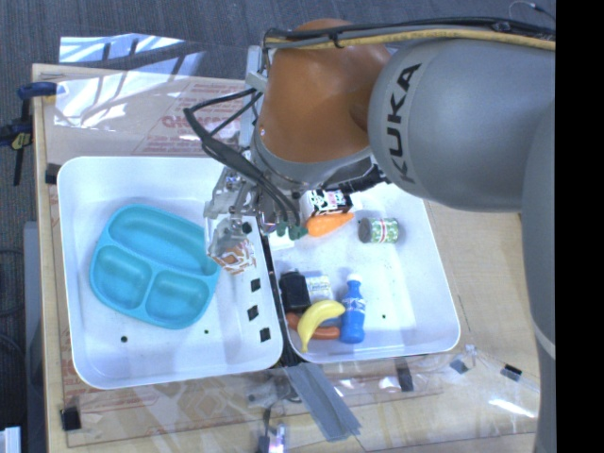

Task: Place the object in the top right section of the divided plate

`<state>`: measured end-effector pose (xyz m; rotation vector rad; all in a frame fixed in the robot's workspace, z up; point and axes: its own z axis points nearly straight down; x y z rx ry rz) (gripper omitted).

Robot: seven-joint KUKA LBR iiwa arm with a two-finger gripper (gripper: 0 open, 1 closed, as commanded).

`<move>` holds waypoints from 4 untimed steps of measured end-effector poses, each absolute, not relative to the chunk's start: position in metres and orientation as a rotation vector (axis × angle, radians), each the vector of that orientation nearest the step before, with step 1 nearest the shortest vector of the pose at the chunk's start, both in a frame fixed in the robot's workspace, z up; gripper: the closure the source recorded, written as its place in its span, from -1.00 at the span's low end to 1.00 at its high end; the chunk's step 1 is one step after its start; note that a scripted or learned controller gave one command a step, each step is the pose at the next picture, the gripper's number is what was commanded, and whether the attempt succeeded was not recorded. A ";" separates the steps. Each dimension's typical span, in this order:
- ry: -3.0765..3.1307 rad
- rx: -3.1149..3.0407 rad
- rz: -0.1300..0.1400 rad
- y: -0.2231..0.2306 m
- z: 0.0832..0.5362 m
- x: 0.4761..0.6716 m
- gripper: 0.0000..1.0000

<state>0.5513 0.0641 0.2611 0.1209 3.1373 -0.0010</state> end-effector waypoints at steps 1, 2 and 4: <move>3.138 -0.194 -0.001 0.103 0.219 0.575 1.00; 3.108 -0.432 -0.002 0.031 0.260 0.565 1.00; 3.061 -0.699 0.000 0.084 0.210 0.611 1.00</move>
